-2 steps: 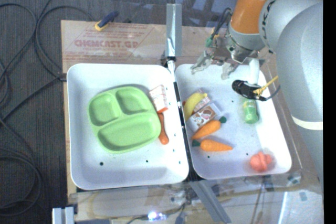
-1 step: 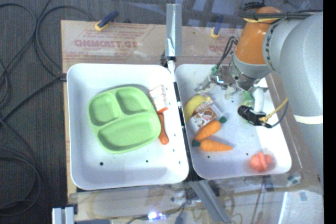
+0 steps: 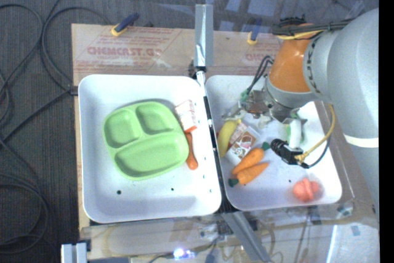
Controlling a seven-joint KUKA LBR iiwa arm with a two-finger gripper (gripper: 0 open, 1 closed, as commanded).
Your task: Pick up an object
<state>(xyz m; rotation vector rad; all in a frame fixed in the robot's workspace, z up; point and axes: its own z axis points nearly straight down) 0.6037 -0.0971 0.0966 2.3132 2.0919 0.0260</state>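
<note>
Grey arm with orange band reaches into right shallow white bin, its gripper low near the bin's upper left, can't tell how far it's open or if it has anything. Left white bin has green three-section plastic tray, small red-white carton and an orange stick beside it; right bin has two orange toy carrots, printed snack packet, yellow banana-shaped piece, pink-orange lump

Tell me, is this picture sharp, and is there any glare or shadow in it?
Camera view: slightly soft throughout; the grey arm nearest the lens is blurriest; pale reflections streak the bench's far edge; the green tray casts a soft shadow in the left bin.
</note>
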